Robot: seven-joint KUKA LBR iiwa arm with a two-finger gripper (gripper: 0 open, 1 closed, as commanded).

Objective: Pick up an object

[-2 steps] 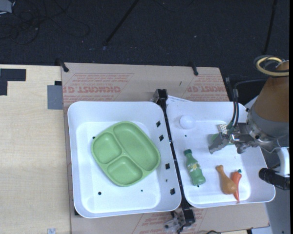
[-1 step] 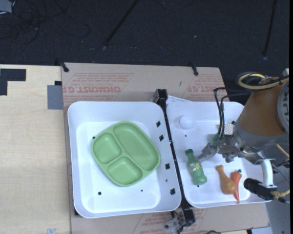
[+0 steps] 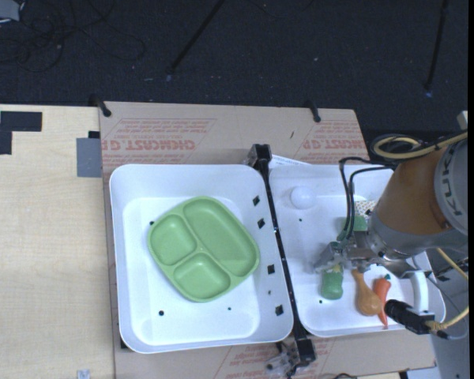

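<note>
My gripper (image 3: pixel 337 260) is down inside the right bin (image 3: pixel 316 322), reaching in from the right under the grey and orange arm (image 3: pixel 411 200). A small green cylinder-like object (image 3: pixel 330 285) stands just below the gripper in the view, touching or nearly touching its tip. I cannot tell whether the object is between the jaws. Right of it lie an orange object (image 3: pixel 366 297) and a red-orange piece (image 3: pixel 382 289). A white ball (image 3: pixel 302 197) rests near the bin's far left part.
The left bin (image 3: pixel 134 306) holds a green divided plate (image 3: pixel 203 247). A black divider (image 3: pixel 275 251) runs between the bins. A speckled item (image 3: pixel 365 206) peeks out beside the arm, and cables (image 3: pixel 395 144) loop near the right bin's far corner.
</note>
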